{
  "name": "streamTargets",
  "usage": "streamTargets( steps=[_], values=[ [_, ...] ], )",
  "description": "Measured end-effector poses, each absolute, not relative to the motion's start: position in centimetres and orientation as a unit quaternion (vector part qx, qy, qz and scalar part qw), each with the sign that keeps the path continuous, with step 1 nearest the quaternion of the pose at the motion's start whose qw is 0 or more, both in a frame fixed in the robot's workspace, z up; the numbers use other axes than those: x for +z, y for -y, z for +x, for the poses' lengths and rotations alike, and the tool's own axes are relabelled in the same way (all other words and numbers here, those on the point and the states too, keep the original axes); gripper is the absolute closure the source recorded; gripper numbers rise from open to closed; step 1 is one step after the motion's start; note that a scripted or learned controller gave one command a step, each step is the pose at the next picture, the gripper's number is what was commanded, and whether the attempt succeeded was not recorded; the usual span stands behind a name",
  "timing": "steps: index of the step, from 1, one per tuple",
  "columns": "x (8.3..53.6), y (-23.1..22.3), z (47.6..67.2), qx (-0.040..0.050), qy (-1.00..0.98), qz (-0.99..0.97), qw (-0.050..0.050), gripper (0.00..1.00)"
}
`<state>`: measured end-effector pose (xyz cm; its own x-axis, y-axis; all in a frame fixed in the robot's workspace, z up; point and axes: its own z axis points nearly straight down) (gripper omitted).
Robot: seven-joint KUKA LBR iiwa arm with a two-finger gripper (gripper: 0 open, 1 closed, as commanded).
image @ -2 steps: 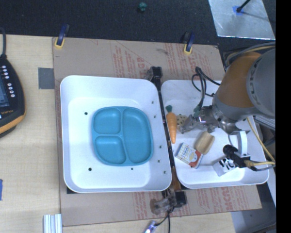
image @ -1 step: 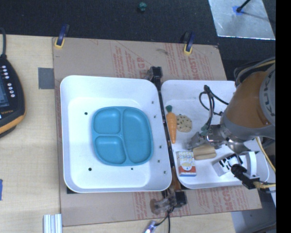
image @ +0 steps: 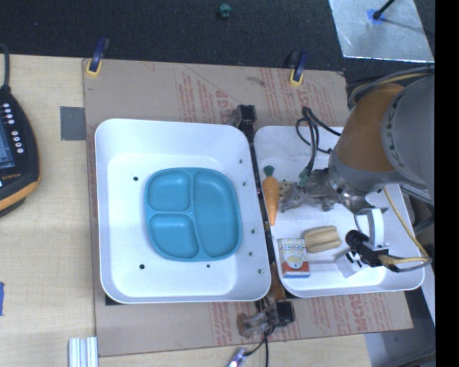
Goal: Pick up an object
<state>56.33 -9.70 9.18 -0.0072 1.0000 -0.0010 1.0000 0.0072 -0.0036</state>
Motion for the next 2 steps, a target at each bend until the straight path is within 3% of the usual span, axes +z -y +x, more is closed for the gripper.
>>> streamTargets(
  steps=[1,2],
  values=[
    [9.13,11.16,50.0,0.0018,0.709,-0.705,0.002,0.0],
    [9.16,11.65,50.73,0.0013,0.709,-0.705,0.001,0.0]
  ],
)
